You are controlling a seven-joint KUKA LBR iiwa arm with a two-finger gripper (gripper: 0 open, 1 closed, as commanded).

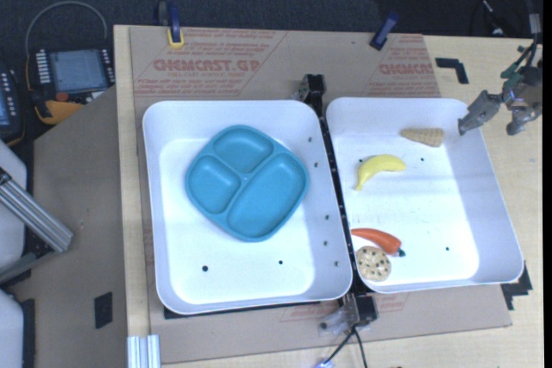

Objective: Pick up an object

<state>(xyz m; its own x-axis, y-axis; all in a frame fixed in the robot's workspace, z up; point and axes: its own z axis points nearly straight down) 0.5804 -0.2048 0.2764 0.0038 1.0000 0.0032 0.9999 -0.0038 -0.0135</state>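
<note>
**Gripper at the bin edge, nothing in hand**

Step in hand: the approach. The gripper (498,115) sits at the far right of the bench, over the upper right rim of the right bin (448,271). Its two fingers stand spread apart, with nothing between them. No object is lifted; the pick is judged not yet begun.

Candidates all lie in the right bin. A tan cone (423,136), tapered and rough-looking like a wafer, lies on its side near the top wall and is the nearest item to the gripper. Just below it lies a yellow banana (378,168), curved, smooth and matte, apparently moulded plastic. At the lower left corner, a red pepper (378,239), long and glossy, rests beside a round speckled cookie (373,264); the two are touching or nearly so, and close to the bin wall.

The left bin (172,271) holds a blue divided plate (247,183), a smooth plastic one with three compartments, lying flat in the middle.

Next move, as judged: travel left and down over one item, fingers kept apart and turned across its narrow width. The cone and banana lie apart from their neighbours and offer the cleaner grasp; the pepper and cookie are crowded against the wall.
</note>
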